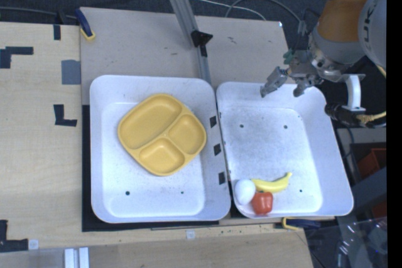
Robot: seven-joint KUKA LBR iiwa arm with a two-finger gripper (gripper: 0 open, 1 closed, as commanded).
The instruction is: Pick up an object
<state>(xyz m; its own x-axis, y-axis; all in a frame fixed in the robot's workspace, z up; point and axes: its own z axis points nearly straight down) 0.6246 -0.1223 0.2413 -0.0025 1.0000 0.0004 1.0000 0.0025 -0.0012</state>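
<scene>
So the gripper [287,88] is parked over the far rim of the right bin [326,154], with its two fingers spread apart and nothing seen between them, so no object is held at this point. The pickable stuff is bunched at the opposite end of that same bin, in the near left corner: a yellow banana [274,183], a white egg-like ball [244,190] just left of it, and a red pepper-like piece [262,203] right under the banana, all three touching or as good as touching. From the gripper, that cluster lies toward the near edge of the bench and a bit to the left in the camera view, well apart, with the speckled bin floor between them left bare. The banana's long axis is laid roughly left-to-right across the bin, tipped up slightly at its right end, so a grasp would probably have to be squared across that axis, judging from how the fingers are currently spread. The crowding could be a problem, since the ball and the red piece are pressed close to the bin wall. The left bin [107,198] is taken up by a yellow divided plate [162,133], further off to the side and flatter, so it looks like the harder pick.
</scene>
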